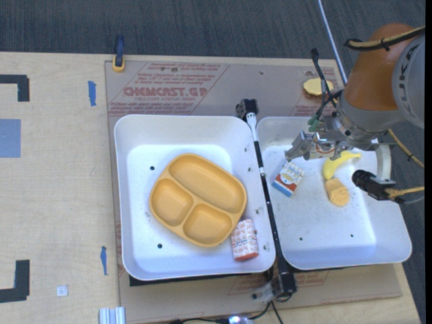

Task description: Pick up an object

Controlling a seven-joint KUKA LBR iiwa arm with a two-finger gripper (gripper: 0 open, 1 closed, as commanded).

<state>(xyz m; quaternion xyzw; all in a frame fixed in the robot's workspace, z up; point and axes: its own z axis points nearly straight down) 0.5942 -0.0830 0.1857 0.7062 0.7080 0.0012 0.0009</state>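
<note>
In the right bin lie three small things: a white, blue and red carton near the left wall, a yellow banana towards the back, and a yellow-orange lump just in front of the banana. My gripper hangs over the back of this bin, above and between the carton and the banana. It overlaps the banana's upper end. The grey arm with its orange band comes in from the upper right and hides the bin's back right corner.
The left bin holds a yellow divided plate and a small red-labelled can at its front right. A yellow disc lies on the board behind the right bin. A black cable fitting hangs beside the lump.
</note>
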